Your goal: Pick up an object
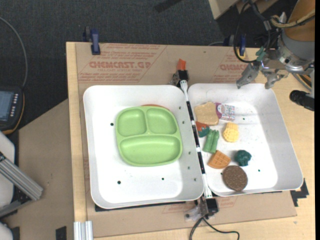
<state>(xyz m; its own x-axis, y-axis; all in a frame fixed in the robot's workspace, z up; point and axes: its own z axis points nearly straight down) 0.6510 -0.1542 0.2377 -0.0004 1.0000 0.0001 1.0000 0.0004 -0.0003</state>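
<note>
Dark grey carpet (pixel 45 14) surrounds the tan bench (pixel 150 59); blue clamps (pixel 93 40) grip its far edge.

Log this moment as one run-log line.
gripper: open, above right bin's far edge | held: nothing | toy food: in right bin, untouched | green plate: left bin
</note>
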